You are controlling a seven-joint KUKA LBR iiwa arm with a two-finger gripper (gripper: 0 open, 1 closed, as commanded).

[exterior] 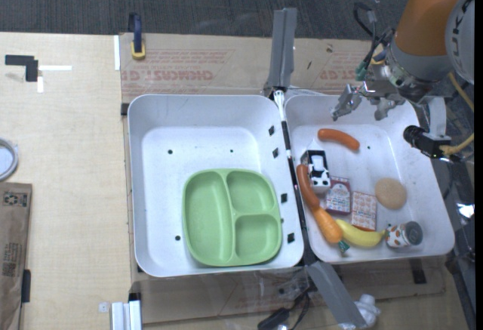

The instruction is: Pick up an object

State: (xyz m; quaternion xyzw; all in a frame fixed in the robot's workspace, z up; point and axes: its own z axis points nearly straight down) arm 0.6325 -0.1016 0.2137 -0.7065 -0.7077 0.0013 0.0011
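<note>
My gripper (365, 103) hangs open over the back edge of the right bin (423, 170), with nothing between its fingers. Just below and left of it lies an orange sausage (338, 138). Further forward in that bin are a black-and-white toy (318, 170), a second sausage (303, 182), two small pink boxes (338, 197), a carrot (327, 224), a banana (361, 235), a tan round cookie (391, 192) and a small can (408, 234).
The left bin (151, 170) holds a green divided plate (232, 217). A grey post (283, 45) stands behind the wall between the bins. The arm's orange band (430, 15) rises at the right. A tape roll (4, 161) lies at the far left.
</note>
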